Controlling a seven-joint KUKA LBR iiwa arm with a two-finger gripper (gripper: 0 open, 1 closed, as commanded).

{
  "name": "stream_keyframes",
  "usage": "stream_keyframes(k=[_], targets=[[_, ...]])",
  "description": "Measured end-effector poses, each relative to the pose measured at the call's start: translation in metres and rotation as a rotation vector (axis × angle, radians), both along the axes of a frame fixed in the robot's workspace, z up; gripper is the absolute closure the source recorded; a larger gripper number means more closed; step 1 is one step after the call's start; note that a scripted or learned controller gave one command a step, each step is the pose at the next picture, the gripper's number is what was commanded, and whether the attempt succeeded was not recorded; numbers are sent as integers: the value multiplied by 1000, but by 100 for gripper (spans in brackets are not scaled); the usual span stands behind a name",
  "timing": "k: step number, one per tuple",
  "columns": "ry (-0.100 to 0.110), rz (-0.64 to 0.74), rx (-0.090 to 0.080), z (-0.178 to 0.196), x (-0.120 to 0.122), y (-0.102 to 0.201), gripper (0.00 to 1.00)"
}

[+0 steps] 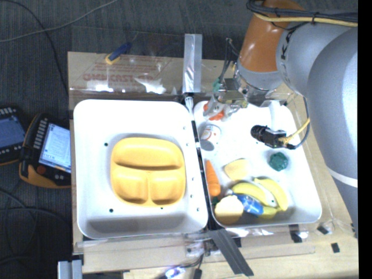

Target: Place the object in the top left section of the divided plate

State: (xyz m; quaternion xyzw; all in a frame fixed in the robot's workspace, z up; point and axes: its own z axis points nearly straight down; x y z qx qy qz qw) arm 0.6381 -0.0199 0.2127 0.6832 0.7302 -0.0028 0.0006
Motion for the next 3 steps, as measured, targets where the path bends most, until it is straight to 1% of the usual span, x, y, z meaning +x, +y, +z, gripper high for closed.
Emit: stream_keyframes(k=[1,2,3], targets=[[0,0,0,0,0,0,0],[1,1,-2,9,0,0,100],[0,24,1,-30,13,-17,100]])
